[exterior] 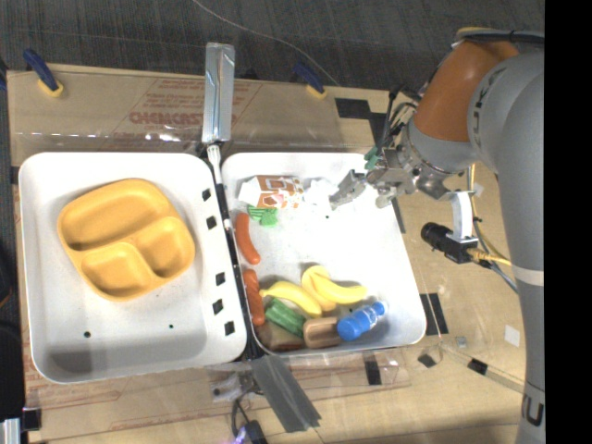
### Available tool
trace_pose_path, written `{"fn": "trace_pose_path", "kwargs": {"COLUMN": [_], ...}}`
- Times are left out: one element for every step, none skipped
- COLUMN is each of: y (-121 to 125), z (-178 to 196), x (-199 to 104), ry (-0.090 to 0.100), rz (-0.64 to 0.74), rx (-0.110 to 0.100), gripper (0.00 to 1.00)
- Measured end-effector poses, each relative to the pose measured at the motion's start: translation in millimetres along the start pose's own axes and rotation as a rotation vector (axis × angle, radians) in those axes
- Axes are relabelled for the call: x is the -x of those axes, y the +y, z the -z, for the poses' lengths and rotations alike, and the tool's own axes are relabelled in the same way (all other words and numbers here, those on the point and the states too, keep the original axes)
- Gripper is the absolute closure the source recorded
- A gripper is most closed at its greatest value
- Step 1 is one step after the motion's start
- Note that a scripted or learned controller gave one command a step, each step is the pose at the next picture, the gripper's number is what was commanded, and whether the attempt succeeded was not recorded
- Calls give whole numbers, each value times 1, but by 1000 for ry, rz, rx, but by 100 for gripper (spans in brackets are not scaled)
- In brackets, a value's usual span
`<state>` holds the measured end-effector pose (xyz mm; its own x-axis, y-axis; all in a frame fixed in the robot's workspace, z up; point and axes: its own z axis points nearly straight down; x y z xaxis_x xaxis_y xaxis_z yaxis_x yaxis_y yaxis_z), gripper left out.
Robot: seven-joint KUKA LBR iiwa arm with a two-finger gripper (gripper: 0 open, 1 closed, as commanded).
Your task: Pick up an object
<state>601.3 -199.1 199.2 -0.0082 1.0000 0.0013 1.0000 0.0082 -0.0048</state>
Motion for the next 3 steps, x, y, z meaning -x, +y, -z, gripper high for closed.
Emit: {"fn": "trace_pose_path", "kwargs": {"y": [-103,-101,-101], "z": [-103,-91,-91], "x": [-53,-52,-52], "ry": [2,1,0], "rz": [-81,-77,-77], "rx": [-7,-2,-2], "gripper": [0,100,0]}}
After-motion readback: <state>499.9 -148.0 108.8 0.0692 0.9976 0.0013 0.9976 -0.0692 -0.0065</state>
